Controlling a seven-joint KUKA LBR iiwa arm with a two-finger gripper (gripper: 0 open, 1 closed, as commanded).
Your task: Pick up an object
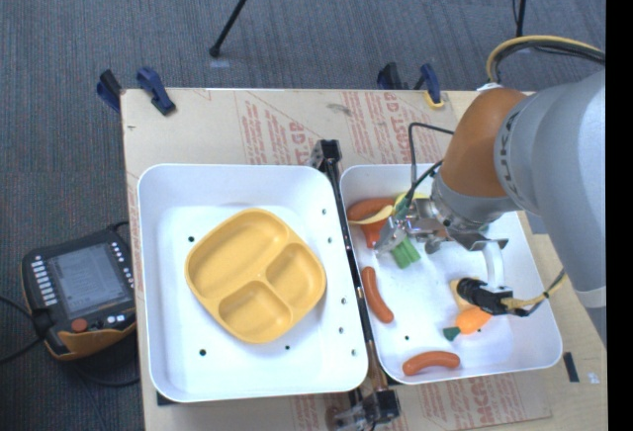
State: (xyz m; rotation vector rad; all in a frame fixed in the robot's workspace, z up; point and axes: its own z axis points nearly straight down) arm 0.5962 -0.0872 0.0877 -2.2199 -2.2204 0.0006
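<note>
- Two shallow white plastic bins side by side on the tabletop (227, 128): left bin (158, 221), right bin (524, 345).
- One yellow three-compartment plastic plate (255, 274) lies flat in the left bin, nothing on it; probably a drop-off spot, well apart from my reach.
- My hand (404, 233) is low in the upper-left part of the right bin, arm coming in from the right, wrist bent down over the toys.
- One green block-shaped toy (406, 254) sits right at my hand, touching or just beside it; I cannot tell whether it is between my fingers.
- Hand state: cannot tell, wrist and cable hide the tips.
- Three sausage-shaped orange-red toys: one at the bin's upper left (368, 212) just beside my hand, one slanted along the left wall (377, 295), one near the front wall (431, 362).
- One orange carrot-like toy with a green end (468, 322) near the right side, beside a black connector on my cable.
- One small yellow piece (461, 290) just above the carrot, partly hidden.
- Judgement: the green toy is the likely pick target, since my hand is parked over it; the neighbouring sausage crowds the grasp.
- Four blue clamps at the tabletop's back edge, holding the board down.
</note>
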